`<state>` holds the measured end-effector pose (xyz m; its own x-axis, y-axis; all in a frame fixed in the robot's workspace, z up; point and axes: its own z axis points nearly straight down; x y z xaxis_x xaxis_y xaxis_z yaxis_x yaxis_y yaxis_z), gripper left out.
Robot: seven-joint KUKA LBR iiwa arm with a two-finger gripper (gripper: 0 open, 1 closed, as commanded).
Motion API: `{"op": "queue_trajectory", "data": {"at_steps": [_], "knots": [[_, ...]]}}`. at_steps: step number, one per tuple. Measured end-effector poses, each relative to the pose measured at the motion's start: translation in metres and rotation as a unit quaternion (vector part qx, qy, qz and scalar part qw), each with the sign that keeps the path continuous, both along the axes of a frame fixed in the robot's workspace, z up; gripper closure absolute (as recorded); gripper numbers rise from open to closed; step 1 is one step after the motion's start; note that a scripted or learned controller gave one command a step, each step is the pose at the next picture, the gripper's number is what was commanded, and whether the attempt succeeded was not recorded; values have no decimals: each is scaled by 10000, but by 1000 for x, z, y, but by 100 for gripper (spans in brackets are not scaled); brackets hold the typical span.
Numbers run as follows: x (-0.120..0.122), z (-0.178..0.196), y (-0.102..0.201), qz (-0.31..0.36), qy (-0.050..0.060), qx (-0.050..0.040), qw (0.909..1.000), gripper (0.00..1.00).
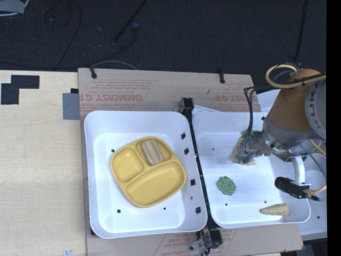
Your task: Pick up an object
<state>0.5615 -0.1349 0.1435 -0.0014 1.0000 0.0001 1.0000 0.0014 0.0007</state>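
Note:
My gripper [243,153] is low in the right bin [250,220], near the middle of its back half. A small tan object [250,161] lies right at its tip, partly hidden by it, and whether the two touch is unclear. A green bumpy object [226,185] sits on the bin floor in front of the gripper and to its left. A pale ridged cone-shaped piece [275,210] lies near the bin's front right corner.
The left bin [101,143] holds a yellow divided plate [128,167] with a tan bread-like piece [153,152] in its upper compartment. A black divider [194,164] runs between the bins. The arm's grey and orange body [293,111] overhangs the right bin's right side.

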Motion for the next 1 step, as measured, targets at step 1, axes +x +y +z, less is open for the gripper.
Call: {"op": "queue_trajectory", "data": {"at_steps": [1], "knots": [[-1,51,-11,-18,3,-2,10000,100]]}}
